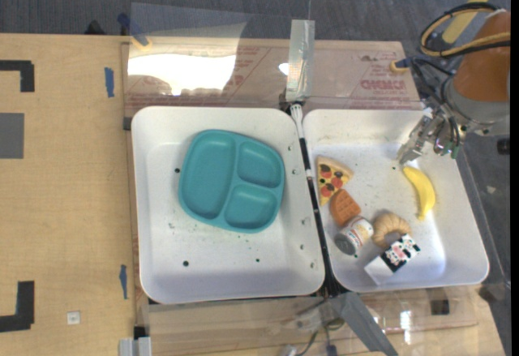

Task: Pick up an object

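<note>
White bins: two shallow ones side by side on the bench, left bin (154, 208) and right bin (462, 241), touching along the middle divider.
Left bin contents: a teal divided plate (231, 180) with three compartments, sitting a bit tilted, roughly in the middle. Some dark specks on the bin floor around it.
Right bin contents: pretty much all the pickable stuff is here.
Banana: yellow banana (420, 190) lying near the right wall, upper half of the bin.
Pizza slice: toy pizza slice (332, 177) close to the divider, pointing down-left.
Orange piece: an orange-brown wedge thing (345, 205) just below the pizza slice, pretty much touching it.
Can: small can (354, 234) on its side, just below the orange piece.
Tan object: a roundish tan lump (392, 225) right beside the can, can't say what it is.
Box: little black and white box (392, 257) at the front of the bin, just below the tan lump.
Arm: grey with the orange band (485, 75), coming in from the right over the top right corner of the right bin.
Gripper: gripper (415, 147) hangs above the banana, just up and left of its top end, nothing between the fingers.
Jaws: honestly can't tell if they're spread or closed, too small and cluttered from this angle.
Bench: cardboard-coloured surface (65, 184) to the left, with black markings and bits of blue tape.
</note>
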Controlling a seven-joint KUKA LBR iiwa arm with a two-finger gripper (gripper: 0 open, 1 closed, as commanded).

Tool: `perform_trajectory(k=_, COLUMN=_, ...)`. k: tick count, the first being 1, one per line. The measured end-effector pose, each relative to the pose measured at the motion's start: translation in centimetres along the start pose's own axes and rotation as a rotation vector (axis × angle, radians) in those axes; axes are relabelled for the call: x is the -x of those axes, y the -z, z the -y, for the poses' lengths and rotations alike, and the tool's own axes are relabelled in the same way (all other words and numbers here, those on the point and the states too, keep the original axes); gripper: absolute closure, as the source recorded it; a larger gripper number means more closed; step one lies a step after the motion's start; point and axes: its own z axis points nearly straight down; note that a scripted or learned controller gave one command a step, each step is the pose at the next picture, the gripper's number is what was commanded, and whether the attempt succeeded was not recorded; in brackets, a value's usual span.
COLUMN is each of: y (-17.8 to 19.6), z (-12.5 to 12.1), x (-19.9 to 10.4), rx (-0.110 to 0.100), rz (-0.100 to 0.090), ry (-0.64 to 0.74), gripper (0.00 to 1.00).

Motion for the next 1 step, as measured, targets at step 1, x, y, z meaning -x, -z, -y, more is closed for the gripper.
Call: perform_trajectory(k=1, y=1.25, z=-0.16, x=0.21, rx=0.002, rz=0.009, ry=0.001, gripper=1.00)
